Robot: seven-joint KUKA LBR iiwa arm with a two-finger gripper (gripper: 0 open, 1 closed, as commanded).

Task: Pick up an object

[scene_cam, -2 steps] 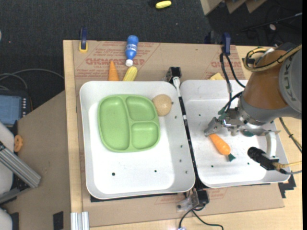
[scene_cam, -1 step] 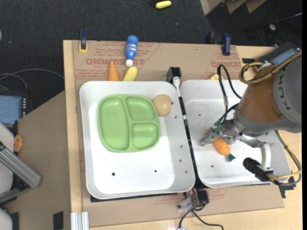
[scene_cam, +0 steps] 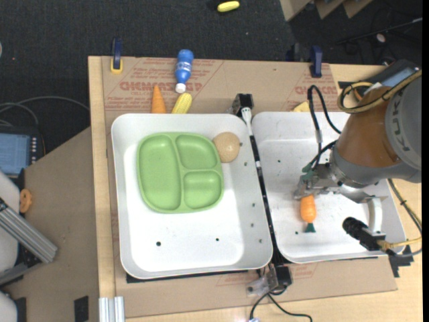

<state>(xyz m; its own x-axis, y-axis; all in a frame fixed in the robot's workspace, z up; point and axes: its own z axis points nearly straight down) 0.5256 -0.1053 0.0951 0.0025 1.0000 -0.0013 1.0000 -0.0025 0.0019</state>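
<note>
Gripper [scene_cam: 308, 188] down over the carrot [scene_cam: 308, 210] in the right bin [scene_cam: 281, 133].
Arm reaches in from the right, its tip right above the toy carrot's orange top; whether the grip is open or closed, I cannot tell. Left bin [scene_cam: 127, 180] has a green divided plate [scene_cam: 179, 172], with a tan ball [scene_cam: 227, 145] touching its corner.

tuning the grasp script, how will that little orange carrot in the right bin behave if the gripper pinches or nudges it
The carrot looks like a rounded, tapered toy, so it would probably roll or pivot on the right bin floor if nudged. Its smooth skin may slip from a pinch. It is likely light and rigid.
</note>
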